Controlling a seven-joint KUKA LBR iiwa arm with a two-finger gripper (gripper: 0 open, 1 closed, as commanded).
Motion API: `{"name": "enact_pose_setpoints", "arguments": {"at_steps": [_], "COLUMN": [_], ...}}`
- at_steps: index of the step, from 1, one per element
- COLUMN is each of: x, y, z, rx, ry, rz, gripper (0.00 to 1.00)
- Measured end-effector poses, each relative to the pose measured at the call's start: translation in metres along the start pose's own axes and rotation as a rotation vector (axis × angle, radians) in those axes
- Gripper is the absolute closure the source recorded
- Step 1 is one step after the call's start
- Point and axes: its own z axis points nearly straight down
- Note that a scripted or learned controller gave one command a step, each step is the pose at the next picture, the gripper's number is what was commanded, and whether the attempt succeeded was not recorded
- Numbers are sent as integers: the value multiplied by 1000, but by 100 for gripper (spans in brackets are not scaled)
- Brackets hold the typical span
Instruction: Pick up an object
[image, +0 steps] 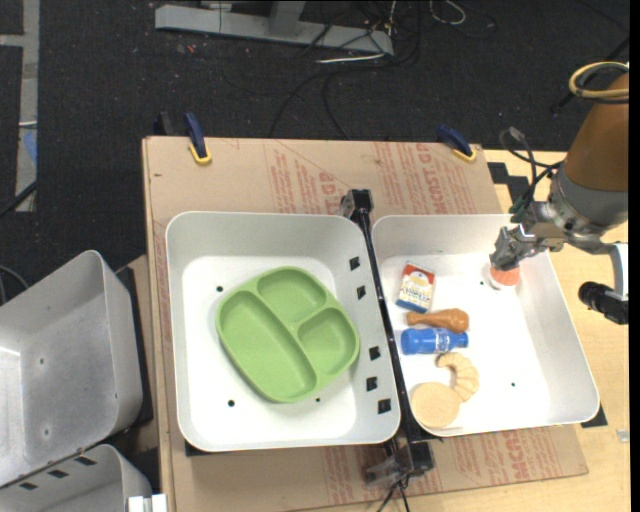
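— Reaching in from the right, the grey arm with its orange band hangs over the far right corner of the right bin (560, 330). Where is the gripper (508, 262)?

— Low over a small red-orange object (505, 276) near the bin's back wall. The tips sit right at that object, but whether they are open or closed on it cannot be told from this angle.

— What else lies in that bin?

— A cluster toward its left side, well apart from the gripper. A small red and white carton (416, 287) sits farthest back. Just in front of it lies a brown drumstick (440, 320), then a blue bottle (430, 342) on its side, nearly touching the drumstick. Nearer the front are a tan curled pastry (461, 372) and a round pale cookie (437, 405), the two touching.

— And the left bin (200, 300)?

— It holds a green divided plate (288, 333) with three compartments, lying flat and turned at an angle.

— Around the bench?

— Both bins rest on a brown board (280, 175) held by yellow and blue clamps (199, 140) at the back edge. A grey tub (55, 370) stands off to the left.
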Motion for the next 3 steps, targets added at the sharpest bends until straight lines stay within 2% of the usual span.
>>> {"name": "enact_pose_setpoints", "arguments": {"at_steps": [1,3], "x": [0,98], "y": [2,-5], "z": [-53,-31], "rx": [0,8], "ry": [-1,3], "rz": [0,-3], "gripper": [100,100]}}
